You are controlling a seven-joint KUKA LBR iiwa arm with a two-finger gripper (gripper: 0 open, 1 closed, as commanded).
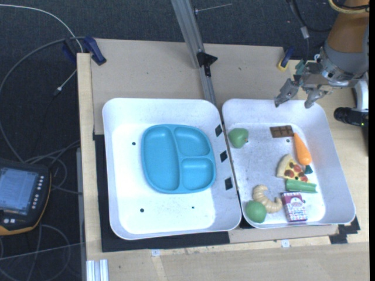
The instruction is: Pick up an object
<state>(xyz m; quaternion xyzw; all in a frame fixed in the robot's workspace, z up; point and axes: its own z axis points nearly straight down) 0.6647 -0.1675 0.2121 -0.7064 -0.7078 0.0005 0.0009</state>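
Hovering above the far rim of the right bin point(328, 119), fingers point(285, 93) spread and pinching nothing — gripper point(297, 98) apart from everything below. Lying in that bin: carrot point(302, 148), brown block point(281, 132), green fruit point(238, 137), pizza slice point(293, 168), red box point(295, 207), second green fruit point(255, 211). Resting in the left bin point(117, 157) — blue tray point(177, 157) — both bins on the desk point(146, 69)

One fixed overhead camera (slanted) views both bins point(117, 157).
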